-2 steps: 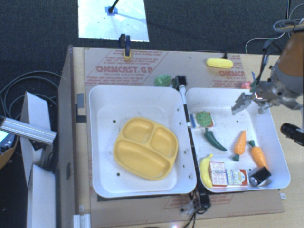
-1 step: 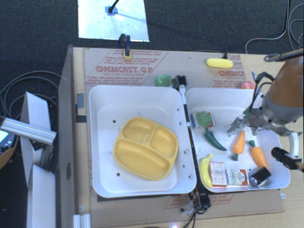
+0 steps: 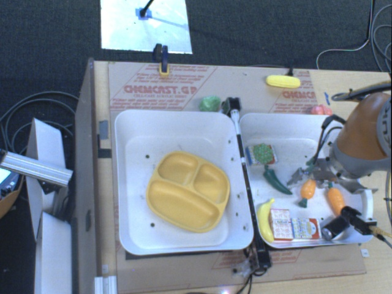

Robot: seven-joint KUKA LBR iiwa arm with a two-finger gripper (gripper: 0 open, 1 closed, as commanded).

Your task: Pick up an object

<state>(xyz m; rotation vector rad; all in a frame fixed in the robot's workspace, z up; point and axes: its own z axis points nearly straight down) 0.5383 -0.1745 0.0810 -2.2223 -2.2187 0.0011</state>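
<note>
bins (image 3: pixel 184 124): smooth white plastic | tray (image 3: pixel 188 190): matt yellow plastic | bench (image 3: pixel 184 81): printed brown cardboard

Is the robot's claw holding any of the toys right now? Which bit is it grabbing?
I can't tell. The gripper is low in the right bin, just above a toy carrot, but no toy shows between its fingers.

From where I stand, the arm (image 3: pixel 361 136) runs off the right edge and covers the far corner of the right bin (image 3: pixel 282 127), its jaws are too blurred to read, and the print on the flat box (image 3: pixel 294 228) is too small.
</note>
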